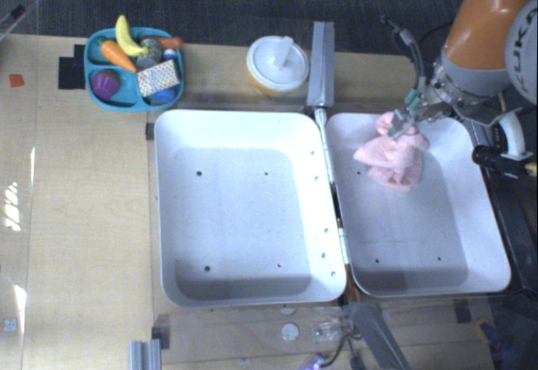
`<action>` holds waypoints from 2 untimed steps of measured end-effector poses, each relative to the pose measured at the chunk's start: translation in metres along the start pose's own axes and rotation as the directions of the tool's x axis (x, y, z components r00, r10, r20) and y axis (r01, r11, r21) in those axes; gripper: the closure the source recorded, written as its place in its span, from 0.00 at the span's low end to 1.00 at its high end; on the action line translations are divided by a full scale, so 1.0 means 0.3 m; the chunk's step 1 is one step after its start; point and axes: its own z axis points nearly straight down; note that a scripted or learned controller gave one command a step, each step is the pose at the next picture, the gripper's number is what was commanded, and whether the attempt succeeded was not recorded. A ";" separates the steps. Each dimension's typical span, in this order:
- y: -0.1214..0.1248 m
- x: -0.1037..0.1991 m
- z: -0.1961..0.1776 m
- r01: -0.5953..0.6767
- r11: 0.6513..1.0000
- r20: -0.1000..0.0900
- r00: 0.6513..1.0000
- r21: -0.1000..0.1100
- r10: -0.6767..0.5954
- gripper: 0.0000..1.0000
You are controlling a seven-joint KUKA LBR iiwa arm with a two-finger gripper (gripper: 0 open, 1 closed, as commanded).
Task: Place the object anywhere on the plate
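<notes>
So the arm's reaching in from the right with its end effector [409, 118] down over the far part of the right bin [471, 272], right at the top edge of a crumpled pink cloth [391, 156]. The cloth looks bunched up and drawn toward the fingers, and a bit of it seems to sit between them, so the best read is that they're pinched onto the upper corner of the fabric; the view is small and slanted there though, so it's hard to swear the grip is solid. Most of the cloth hangs or rests low near the bin floor, toward the far-middle of that bin. The step in hand looks like the pick, just at or after the grasp and before any real carry. As for the target, the only plate-like thing around is the blue divided plate [91, 89] with toy food on the table [76, 217], well apart at the far left beyond the left bin [168, 276]. There's also a white lidded bowl [277, 64] on the table between the bins' far edges. The next move calls for a clean lift so the dangling fabric clears the bin walls, then a long carry leftward across the left bin to that plate. A floppy cloth held by one corner could slip or drag on the way.
</notes>
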 end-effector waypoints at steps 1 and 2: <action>0.045 0.155 0.027 0.394 0.919 -0.003 0.919 0.001 -0.394 1.00; 0.096 0.335 0.048 0.722 0.692 -0.003 0.692 -0.002 -0.722 1.00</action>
